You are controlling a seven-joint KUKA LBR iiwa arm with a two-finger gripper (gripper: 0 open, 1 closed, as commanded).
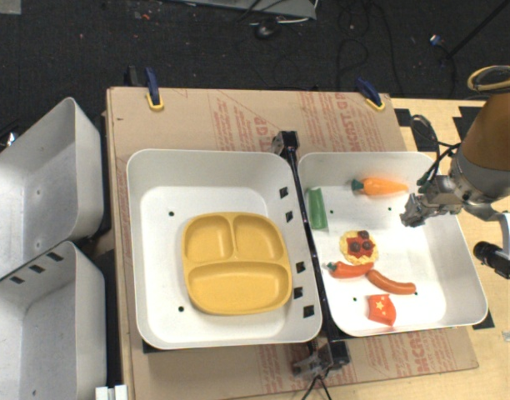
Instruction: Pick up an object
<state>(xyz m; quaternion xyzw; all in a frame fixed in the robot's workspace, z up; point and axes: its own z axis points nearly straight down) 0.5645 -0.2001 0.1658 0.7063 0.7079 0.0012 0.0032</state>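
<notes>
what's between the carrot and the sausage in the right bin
In the camera view, the small pizza and the red chili pepper lie between the carrot and the sausage.

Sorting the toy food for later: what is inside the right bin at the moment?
In the right bin lie a carrot, a green block, a small pizza, a red chili, a sausage and a strawberry. The gripper hangs over its right side, hiding some floor beneath.
</notes>
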